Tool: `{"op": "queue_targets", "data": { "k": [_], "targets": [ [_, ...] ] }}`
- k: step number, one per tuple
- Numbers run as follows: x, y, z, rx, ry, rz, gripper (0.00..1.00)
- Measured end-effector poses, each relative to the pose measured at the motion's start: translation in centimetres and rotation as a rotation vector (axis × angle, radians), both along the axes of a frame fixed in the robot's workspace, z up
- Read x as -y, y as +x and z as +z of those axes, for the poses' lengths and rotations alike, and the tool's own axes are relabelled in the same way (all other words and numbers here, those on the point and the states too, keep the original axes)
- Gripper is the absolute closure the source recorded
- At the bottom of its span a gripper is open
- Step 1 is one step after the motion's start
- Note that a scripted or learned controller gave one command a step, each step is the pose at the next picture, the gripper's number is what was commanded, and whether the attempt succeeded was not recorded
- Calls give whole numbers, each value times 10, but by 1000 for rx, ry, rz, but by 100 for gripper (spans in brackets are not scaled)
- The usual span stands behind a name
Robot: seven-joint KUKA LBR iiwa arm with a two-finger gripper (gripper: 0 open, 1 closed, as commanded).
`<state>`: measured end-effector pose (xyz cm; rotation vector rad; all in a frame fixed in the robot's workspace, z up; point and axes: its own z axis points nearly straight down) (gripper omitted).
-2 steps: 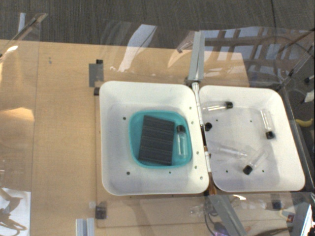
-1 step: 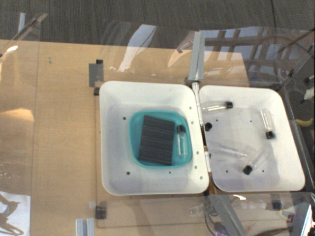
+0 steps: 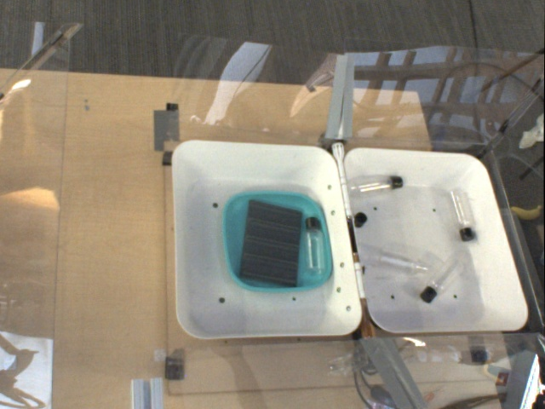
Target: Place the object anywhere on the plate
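Gripper state: cannot tell. Teal plate [image 3: 232,233] sits mid left bin [image 3: 197,301], carrying a dark ribbed block [image 3: 272,244]. A capped vial [image 3: 315,245] lies along the plate's right rim.

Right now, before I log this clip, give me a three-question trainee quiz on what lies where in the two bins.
1. True or false: a clear vial lies on the teal plate.
2. Which bin holds the plate: the left bin or the right bin?
3. What lies beside the vial on the plate? A) a dark ribbed block B) a red cup C) a spoon

Key: 1 true; 2 left bin; 3 A. Several more clear vials, one at, lie loose in the right bin.
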<state>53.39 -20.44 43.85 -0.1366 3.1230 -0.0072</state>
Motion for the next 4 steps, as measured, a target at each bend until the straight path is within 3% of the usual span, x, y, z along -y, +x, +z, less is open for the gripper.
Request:
{"op": "queue_targets", "data": {
  "k": [1,3,4],
  "targets": [
    [1,-34,0,-2,1,-35,0],
    [1,-34,0,-2,1,-35,0],
    [1,-36,0,-2,-4,269,0]
  ]
}}
